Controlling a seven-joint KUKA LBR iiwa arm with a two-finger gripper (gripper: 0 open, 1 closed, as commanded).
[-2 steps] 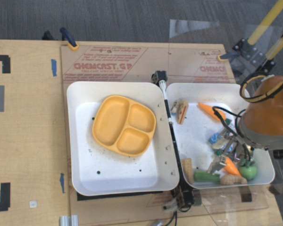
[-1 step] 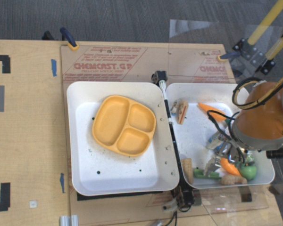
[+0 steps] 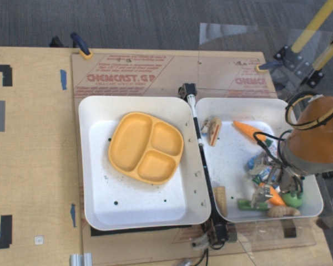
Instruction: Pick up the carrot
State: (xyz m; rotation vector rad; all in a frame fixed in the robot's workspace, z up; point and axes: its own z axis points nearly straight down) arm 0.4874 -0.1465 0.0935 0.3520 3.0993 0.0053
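Left bin (image 3: 94, 165): a shallow white bin is sitting on the bench (image 3: 28, 148) and carrying a yellow-orange divided plate (image 3: 146, 147) with three compartments, lying toward the bin's far edge and turned at a slant.
Right bin (image 3: 233, 148): a second white bin is lying just beside the first, the two rims touching along a dark centre strip (image 3: 201, 148).
Carrot (image 3: 251, 130): the orange carrot is resting near the right bin's far edge, tilted with its tip toward the far-left corner, lying clear of the gripper.
Gripper (image 3: 268, 188): it is hanging low over the clutter near the right bin's near-right corner; whether it is clasping anything cannot be told from this angle.
Arm (image 3: 313, 137): the grey arm with its orange band is reaching in over the right bin's right edge and hiding part of the bin floor.
Clutter: a clothespin-like wooden piece (image 3: 213, 131) is lying near the right bin's far-left corner; a cork-coloured cylinder (image 3: 220, 199) is lying against the near-left edge; a green stick-shaped item (image 3: 248, 205), a small orange piece (image 3: 276, 197), a green rounded item (image 3: 292, 199) and a tan lump (image 3: 284, 210) are crowding along the near edge.
Surroundings: a printed cardboard sheet (image 3: 127, 76) is lying under both bins, held by a blue-and-yellow clamp (image 3: 81, 45) at its far-left corner.
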